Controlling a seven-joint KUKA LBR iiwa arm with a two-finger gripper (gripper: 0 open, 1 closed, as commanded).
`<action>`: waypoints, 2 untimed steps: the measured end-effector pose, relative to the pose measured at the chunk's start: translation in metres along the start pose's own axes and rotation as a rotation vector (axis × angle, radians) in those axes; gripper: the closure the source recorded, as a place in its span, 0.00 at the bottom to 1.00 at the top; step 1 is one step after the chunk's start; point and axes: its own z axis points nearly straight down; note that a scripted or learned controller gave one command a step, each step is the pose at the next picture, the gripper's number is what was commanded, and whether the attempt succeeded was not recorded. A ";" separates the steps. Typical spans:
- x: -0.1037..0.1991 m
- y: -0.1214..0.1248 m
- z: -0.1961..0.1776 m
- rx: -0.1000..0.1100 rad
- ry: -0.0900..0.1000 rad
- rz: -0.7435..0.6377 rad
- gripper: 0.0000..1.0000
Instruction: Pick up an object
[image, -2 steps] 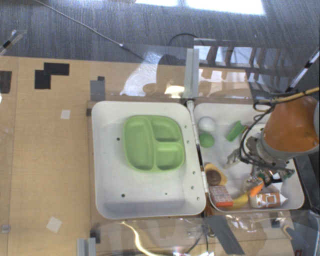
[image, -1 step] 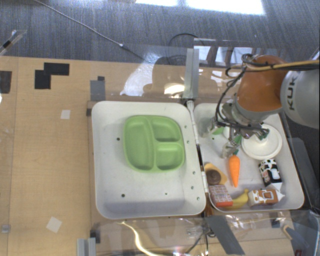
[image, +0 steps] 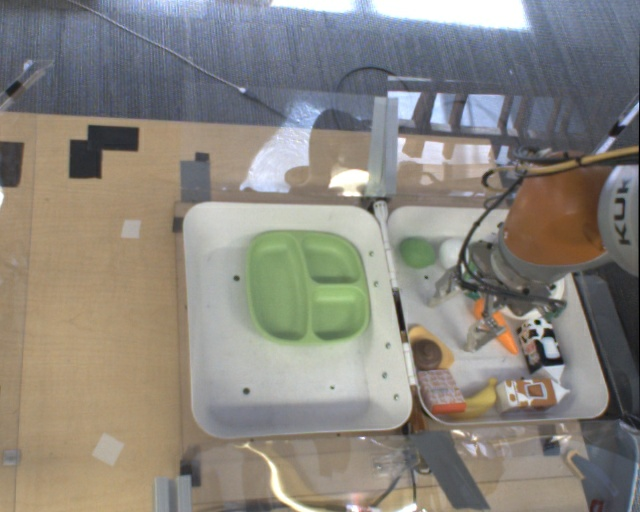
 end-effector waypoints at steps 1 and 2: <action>-0.050 0.006 0.002 0.000 -0.002 0.165 0.00; -0.012 -0.059 0.002 0.002 0.001 0.055 0.00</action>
